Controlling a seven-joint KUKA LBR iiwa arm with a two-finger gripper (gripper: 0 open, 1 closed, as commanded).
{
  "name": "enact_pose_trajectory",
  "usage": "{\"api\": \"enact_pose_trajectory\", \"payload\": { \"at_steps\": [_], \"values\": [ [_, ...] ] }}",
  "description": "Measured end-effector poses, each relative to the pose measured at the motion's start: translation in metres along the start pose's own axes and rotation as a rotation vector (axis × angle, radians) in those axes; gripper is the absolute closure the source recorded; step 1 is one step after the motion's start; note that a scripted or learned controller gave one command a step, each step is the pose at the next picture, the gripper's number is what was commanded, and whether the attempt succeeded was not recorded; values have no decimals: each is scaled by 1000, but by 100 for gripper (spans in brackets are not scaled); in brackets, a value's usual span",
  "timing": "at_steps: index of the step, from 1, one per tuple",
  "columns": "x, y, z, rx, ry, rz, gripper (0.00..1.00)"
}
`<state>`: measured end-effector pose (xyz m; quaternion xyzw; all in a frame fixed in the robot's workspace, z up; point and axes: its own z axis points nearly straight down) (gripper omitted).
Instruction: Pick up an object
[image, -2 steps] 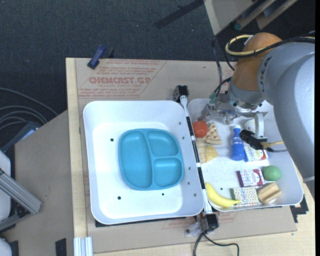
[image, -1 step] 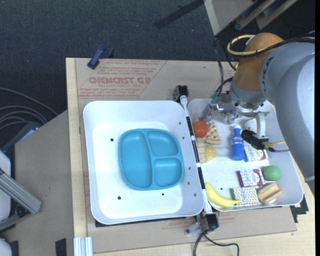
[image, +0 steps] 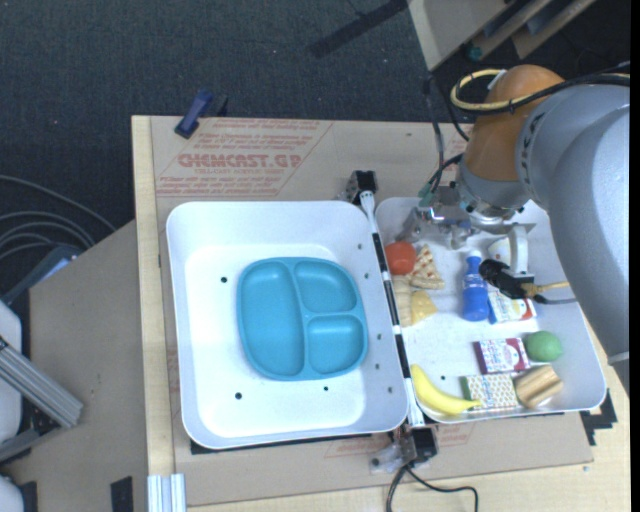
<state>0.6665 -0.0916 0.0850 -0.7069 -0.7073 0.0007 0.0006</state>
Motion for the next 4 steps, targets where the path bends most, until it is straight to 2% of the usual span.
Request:
{"api": "enact_pose_trajectory", "payload": {
  "at_steps": [4],
  "values": [
    [-1,0,0,0,0,0,0]
  ]
}}
